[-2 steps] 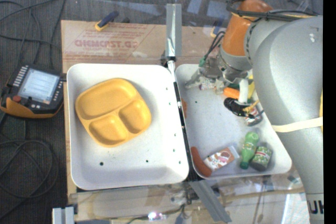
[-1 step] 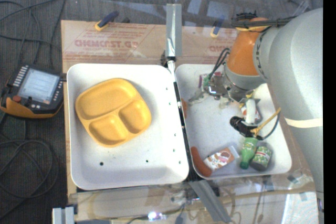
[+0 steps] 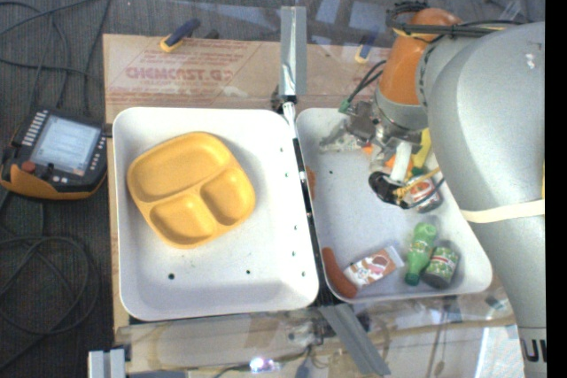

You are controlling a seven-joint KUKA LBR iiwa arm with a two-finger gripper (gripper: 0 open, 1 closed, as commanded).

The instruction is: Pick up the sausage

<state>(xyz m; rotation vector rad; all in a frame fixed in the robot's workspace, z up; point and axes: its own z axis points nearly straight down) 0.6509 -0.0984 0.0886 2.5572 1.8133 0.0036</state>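
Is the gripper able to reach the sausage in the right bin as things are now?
Probably yes. The sausage lies uncovered along the right bin's front-left wall, beside a small packet. The gripper is over the bin's far part, with bare floor between. The wall close by may hinder the grasp.

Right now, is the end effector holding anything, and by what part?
Cannot be told: the end effector sits low in the right bin, its tips obscured. The sausage lies apart at the bin's near edge, not held.

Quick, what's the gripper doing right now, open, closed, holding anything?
Gripper: cannot be told; it sits low in the right white bin, away from the reddish-brown sausage.
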